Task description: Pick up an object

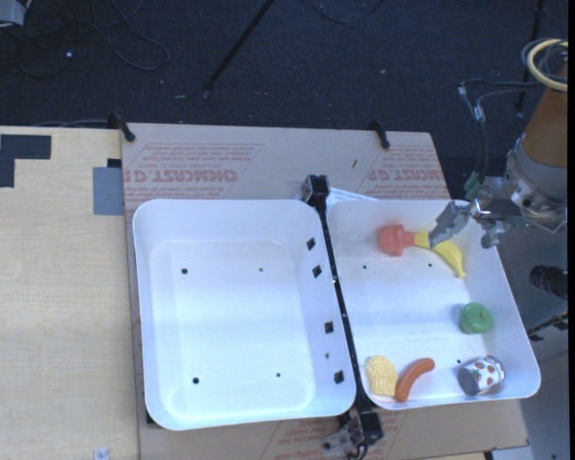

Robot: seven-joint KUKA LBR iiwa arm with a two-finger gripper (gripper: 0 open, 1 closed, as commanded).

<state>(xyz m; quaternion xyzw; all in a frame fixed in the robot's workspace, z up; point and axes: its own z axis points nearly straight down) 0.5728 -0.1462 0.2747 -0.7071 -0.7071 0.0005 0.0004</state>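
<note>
Arm: the grey KUKA arm with its orange band reaches in over the far right rim of the right-hand shallow white plastic bin.

Gripper: the two-finger gripper hangs low over that bin's far right corner, one dark finger slanting down toward the toys and the other set apart from it. The fingers look spread wide with nothing between them, though the small, dim view makes this a fair reading and not a certain one.

Likely target: a small yellow banana-shaped toy, lying just beside the left finger and under the gripper. No object is named in the task, so this is a judgement from closeness.

Neighbour: a salmon-pink rounded toy with a short stem lies just left of the banana, touching it or nearly so.

Others, all nearer the camera than the banana: a green round toy by the right wall; a white cup-like toy with red spots in the near right corner; an orange sausage-shaped toy and a yellow corn-like toy side by side along the near wall.

Left bin: well apart from the banana, across the dark clip-lined divider.

Risks: the banana is curved and flat, so closing fingers may slide over it or flick it toward the bin wall. The left finger could come down on the pink toy and push both. The rim close by could catch the right finger.
</note>
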